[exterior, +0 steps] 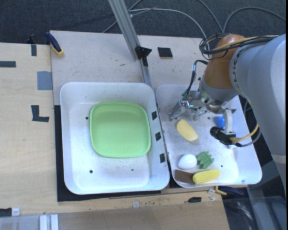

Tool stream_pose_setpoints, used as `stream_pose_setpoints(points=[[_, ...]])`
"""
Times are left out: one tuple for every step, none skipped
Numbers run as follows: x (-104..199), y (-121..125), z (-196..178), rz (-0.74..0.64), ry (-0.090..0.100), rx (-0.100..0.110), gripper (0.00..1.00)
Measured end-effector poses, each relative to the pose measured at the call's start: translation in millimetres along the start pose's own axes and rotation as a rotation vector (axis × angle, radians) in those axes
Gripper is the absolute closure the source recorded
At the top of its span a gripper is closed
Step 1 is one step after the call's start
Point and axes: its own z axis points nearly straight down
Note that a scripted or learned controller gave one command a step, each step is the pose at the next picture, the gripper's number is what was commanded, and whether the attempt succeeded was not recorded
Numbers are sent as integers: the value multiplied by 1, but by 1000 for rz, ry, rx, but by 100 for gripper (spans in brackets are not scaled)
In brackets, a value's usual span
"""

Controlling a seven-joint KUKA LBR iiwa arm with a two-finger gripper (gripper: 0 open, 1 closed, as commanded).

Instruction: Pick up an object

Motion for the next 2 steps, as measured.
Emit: stream_pose_setpoints(points=[[1,0,20,0,-2,-6,0],[1,1,11,-1,-3,-5,100]])
